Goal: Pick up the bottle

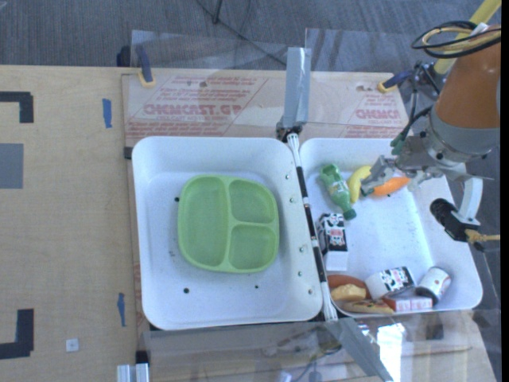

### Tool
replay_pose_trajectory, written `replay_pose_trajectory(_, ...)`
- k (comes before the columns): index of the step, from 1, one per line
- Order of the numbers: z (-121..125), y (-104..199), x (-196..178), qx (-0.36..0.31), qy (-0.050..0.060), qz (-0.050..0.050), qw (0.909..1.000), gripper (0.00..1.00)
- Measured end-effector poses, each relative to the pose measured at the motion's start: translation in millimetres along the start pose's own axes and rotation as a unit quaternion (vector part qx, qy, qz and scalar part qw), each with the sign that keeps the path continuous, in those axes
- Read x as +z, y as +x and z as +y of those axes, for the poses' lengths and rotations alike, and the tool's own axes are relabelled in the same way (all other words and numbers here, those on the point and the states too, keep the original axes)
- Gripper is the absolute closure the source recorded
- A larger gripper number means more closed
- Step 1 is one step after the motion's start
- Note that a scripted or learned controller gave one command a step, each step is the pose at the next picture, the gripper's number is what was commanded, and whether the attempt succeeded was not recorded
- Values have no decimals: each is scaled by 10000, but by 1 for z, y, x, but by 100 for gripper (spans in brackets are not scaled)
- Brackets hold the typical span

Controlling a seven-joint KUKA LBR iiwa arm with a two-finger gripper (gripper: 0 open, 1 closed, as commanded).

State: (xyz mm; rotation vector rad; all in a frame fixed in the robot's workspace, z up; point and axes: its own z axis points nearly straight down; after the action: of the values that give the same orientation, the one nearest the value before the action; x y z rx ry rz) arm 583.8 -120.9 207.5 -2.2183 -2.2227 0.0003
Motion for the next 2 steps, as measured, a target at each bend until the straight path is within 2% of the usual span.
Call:
replay_pose_trajectory(1, 54, 11, 119, -652, -52, -14, 9979, 0)
replay_pose_trajectory(2, 53, 10, 107, -634, -40, -12, 9980, 100)
